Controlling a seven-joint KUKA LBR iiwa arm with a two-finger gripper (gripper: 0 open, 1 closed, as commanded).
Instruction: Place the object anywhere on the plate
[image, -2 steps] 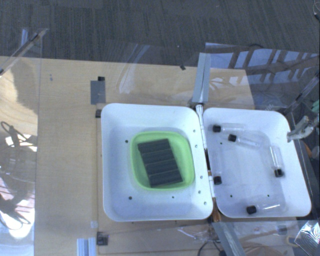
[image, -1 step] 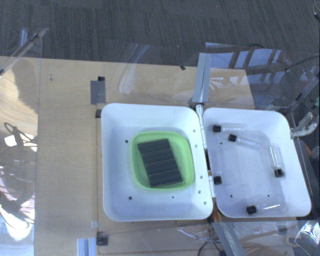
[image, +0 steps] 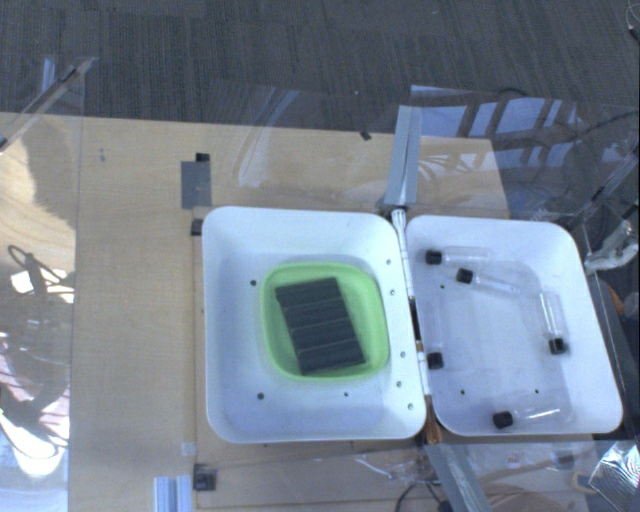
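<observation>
A lime-green square plate (image: 273, 345) sits in the middle of the left white bin (image: 228, 330). A dark grey ribbed rectangular block (image: 319, 325) lies flat on the plate, turned slightly, well inside its rim. Nothing is touching the block.
The right white bin (image: 480, 350) holds several clear plastic tubes with black caps, among them one near the back (image: 488, 281), one at the right (image: 551, 318) and one at the front (image: 522, 415). A metal bar (image: 402, 165) runs back from the seam between the bins.
</observation>
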